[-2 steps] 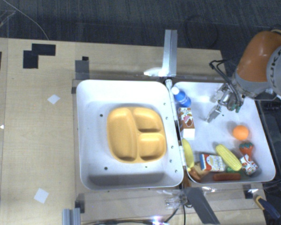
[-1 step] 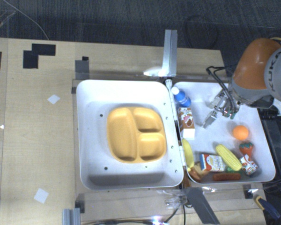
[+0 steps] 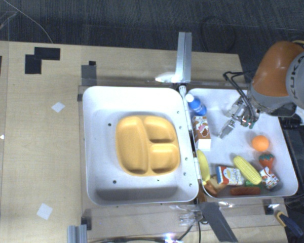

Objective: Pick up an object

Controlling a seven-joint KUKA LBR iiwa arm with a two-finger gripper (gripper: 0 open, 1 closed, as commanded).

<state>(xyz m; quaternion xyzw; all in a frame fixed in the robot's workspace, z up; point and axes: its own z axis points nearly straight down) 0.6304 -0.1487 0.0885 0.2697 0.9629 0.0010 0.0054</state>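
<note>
In the camera view, the gripper [image 3: 236, 121] hung over the right bin [image 3: 289, 156], jaws spread and pinching nothing. An orange [image 3: 261, 143] lay near that bin's right edge, round and bright; a corn cob [image 3: 247, 169] and a carton [image 3: 229, 175] lay along its front edge, its print too small to read. A yellow tray [image 3: 147, 145] sat mid left bin [image 3: 99, 135].
</note>
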